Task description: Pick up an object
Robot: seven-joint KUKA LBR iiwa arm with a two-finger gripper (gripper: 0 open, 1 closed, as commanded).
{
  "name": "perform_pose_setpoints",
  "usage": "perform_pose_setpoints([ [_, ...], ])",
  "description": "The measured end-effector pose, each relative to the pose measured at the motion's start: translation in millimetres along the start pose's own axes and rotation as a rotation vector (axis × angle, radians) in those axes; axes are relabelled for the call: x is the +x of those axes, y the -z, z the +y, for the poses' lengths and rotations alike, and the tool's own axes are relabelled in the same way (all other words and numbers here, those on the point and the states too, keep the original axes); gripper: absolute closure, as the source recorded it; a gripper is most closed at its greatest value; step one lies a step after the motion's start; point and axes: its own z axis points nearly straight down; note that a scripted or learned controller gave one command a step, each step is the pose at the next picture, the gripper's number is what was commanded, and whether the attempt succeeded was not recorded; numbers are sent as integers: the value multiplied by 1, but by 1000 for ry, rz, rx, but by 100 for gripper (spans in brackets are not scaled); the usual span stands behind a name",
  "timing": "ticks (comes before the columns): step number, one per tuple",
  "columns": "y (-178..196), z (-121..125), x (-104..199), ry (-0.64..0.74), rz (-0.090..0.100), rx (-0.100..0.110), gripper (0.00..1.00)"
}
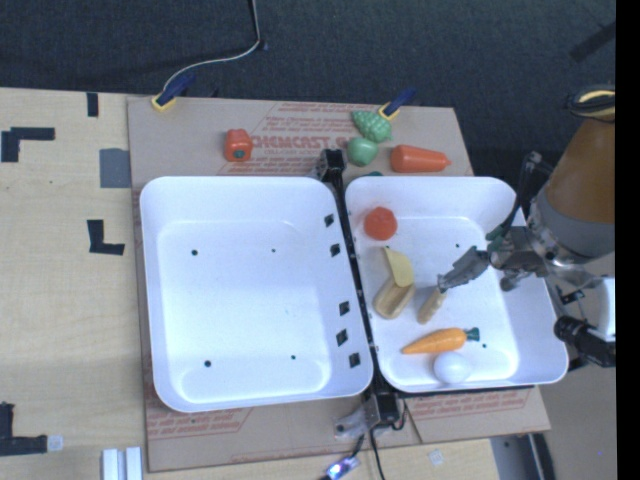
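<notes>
We see the pincer low over the right bin, reaching in from the right, its dark fingers pointing left and down; whether they stand wide or narrow we cannot tell, and nothing shows between them. Just below and left of its tip lies a small tan piece, very near, though we cannot say if it touches. Further left sit a tan bread-like piece and, touching it, a yellow wedge. Up and left of the pincer rests a red tomato. Below it lie an orange carrot and, just beneath that, a white egg. The left bin sits well apart to the left.
</notes>
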Motion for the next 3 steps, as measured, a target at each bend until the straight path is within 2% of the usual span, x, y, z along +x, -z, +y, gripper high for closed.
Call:
perform_pose_setpoints([
  [1,-169,45,20,0,-1,-5,0],
  [2,-149,46,21,1,4,-7,100],
  [3,-57,122,78,9,0,-14,100],
])
